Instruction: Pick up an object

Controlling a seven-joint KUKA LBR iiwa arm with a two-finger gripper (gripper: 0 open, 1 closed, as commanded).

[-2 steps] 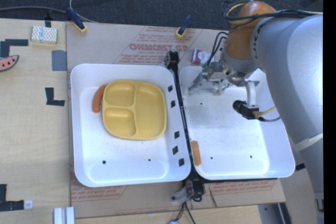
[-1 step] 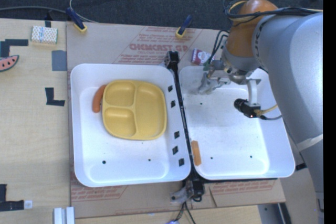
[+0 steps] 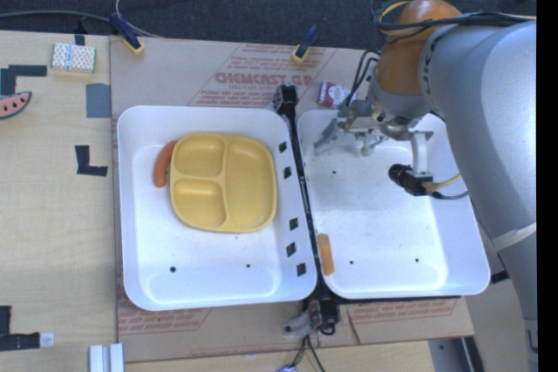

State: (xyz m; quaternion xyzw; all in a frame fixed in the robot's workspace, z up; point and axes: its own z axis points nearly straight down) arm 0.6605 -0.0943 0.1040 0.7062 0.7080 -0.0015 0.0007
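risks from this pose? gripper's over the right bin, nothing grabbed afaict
1. The gripper sits near the right bin's upper-left corner, close to the divider; a descent here may clip the wall.
2. The small orange piece lies tight against that bin's left wall, so a finger may not fit beside it.
3. The orange object in the left bin touches the yellow divided plate, which could get nudged or lifted with it.

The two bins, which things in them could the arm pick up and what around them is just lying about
For the job: yellow divided plate, orange sausage-shaped piece beside it, small orange piece, gripper.

Lying about: sponge, watermelon slice toy, two clamps.
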